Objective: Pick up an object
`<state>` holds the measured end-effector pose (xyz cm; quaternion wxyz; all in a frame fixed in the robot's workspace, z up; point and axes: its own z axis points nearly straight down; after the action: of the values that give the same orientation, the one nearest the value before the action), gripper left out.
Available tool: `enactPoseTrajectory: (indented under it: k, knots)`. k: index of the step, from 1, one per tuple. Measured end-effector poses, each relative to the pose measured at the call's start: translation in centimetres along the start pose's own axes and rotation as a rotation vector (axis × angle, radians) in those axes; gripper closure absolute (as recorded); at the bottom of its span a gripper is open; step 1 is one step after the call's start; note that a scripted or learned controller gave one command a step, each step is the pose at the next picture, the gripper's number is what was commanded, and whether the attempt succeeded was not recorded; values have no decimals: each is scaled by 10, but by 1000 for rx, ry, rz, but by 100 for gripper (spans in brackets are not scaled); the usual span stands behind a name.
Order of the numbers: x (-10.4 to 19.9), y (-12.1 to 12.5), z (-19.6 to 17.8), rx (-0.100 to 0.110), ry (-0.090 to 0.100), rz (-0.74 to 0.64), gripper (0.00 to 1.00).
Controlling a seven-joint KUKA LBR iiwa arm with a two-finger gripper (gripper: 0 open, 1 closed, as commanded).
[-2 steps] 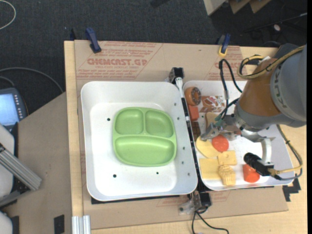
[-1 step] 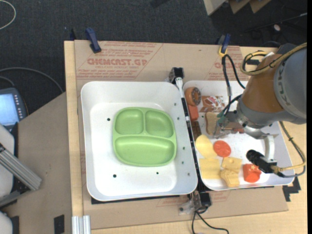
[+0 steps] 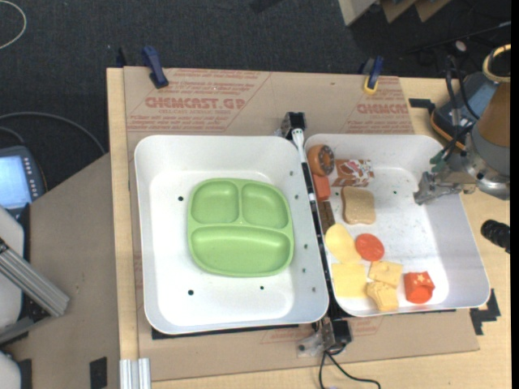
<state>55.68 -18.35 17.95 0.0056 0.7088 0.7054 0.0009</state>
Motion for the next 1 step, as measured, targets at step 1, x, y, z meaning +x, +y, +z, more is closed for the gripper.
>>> enactPoseTrajectory:
  k: [1]
  knots:
    - [72,52,-5,2,6,-12,100]
